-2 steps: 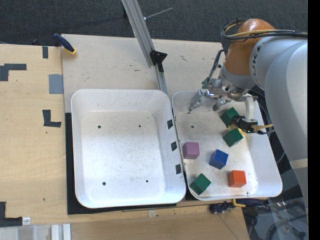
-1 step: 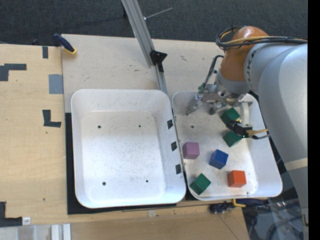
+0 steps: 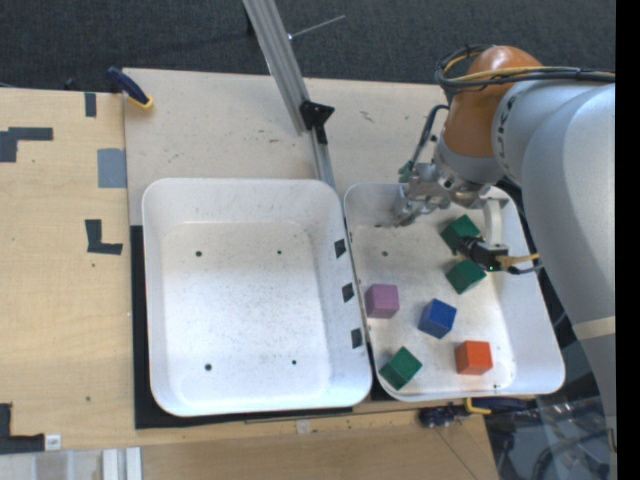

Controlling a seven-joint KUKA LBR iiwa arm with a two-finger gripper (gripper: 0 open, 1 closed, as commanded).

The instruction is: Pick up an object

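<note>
My gripper (image 3: 407,211) hangs over the back left corner of the right bin (image 3: 530,368), below the orange band of the arm. Nothing shows in its grasp. Loose blocks lie in this bin. A green block (image 3: 460,233) sits just right of the gripper, with another green block (image 3: 465,274) a little nearer the front. A purple block (image 3: 381,300) lies by the bin's left wall, and a blue block (image 3: 437,317) sits right of it. An orange block (image 3: 474,357) and a third green block (image 3: 401,366) rest near the front rim.
The left bin (image 3: 160,298) stands beside the right one, and their walls meet at the middle. A slanted metal pole (image 3: 285,63) comes down to the back of the bins. The arm's grey body (image 3: 570,178) covers the right bin's back right.
</note>
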